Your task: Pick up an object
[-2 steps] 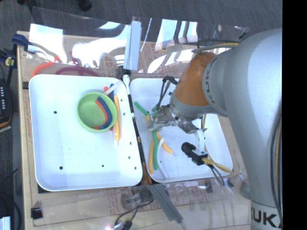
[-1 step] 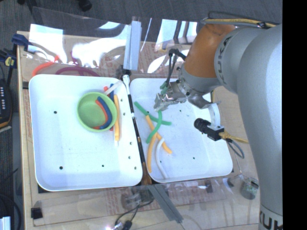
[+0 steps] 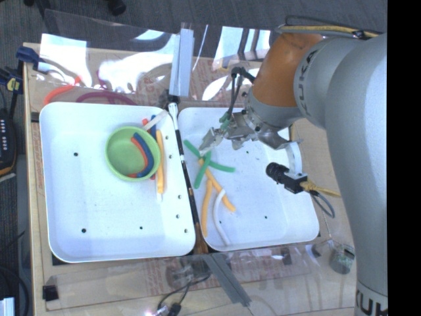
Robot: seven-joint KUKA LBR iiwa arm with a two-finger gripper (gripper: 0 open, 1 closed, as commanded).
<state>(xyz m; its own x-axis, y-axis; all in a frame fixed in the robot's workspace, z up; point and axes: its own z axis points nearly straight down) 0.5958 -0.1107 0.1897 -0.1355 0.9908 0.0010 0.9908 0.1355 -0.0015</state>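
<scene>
— Hand (image 3: 220, 135) is hanging over the upper left part of the right bin (image 3: 289, 212), reaching in from the right under the grey arm (image 3: 342, 104) with its orange band (image 3: 283, 64). Its metal fingers are pointing left toward the divider between the bins.

— Is it gripping anything?

— I cannot tell whether the fingers are spread or closed, and nothing is showing between them. A green strip (image 3: 227, 119) is sitting right by the wrist, but whether it is touching the hand is unclear.

— Where are the objects lying?

— Just below and left of the hand, crossed green sticks (image 3: 205, 162) are lying on the right bin's floor. Below them, orange sticks (image 3: 216, 193) are spreading down, and a white curved tube (image 3: 218, 222) is running toward the near edge.

— And the other bin?

— The left bin (image 3: 79, 209) is carrying a green bowl (image 3: 126, 155) with red and blue pieces (image 3: 141, 151) tucked inside it. An orange stick (image 3: 159, 170) is lying just right of the bowl, near the divider. Both bins are resting on the tabletop (image 3: 131, 278).
</scene>
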